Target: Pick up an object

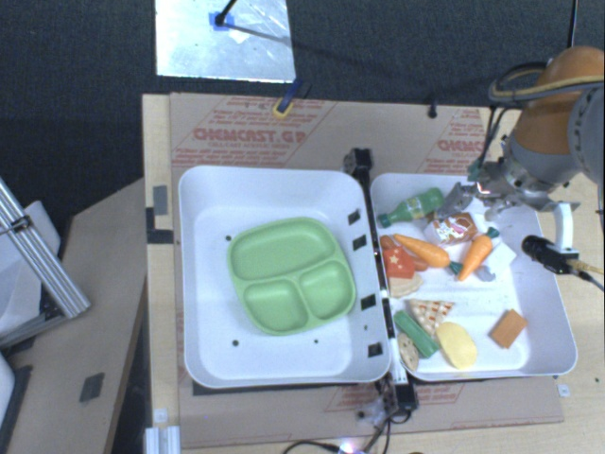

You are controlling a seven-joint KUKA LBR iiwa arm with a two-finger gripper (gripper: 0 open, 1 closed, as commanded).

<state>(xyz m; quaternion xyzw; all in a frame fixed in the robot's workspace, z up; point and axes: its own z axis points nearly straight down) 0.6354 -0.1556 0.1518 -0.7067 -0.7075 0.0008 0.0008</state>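
The right bin (558, 334) holds several toy foods. A green bottle (412, 206) lies at its back left, and two orange carrots (423, 250) (475, 253) lie near the middle. A red piece (397, 262) rests by the left wall. Toward the front are a pizza slice (433, 312), a yellow lump (458, 344), a green stick (414, 334) and an orange block (509, 328). My gripper (475, 200) hangs over the back of this bin, just above a small red and white item (456, 228) and right of the bottle. Nothing shows in its grasp.
The left bin (203, 216) holds a green divided plate (288, 274). A black clip bar (371, 253) runs between the two bins. The grey and orange arm (558, 112) enters from the upper right. A black fitting (548, 253) overhangs the right bin's edge.
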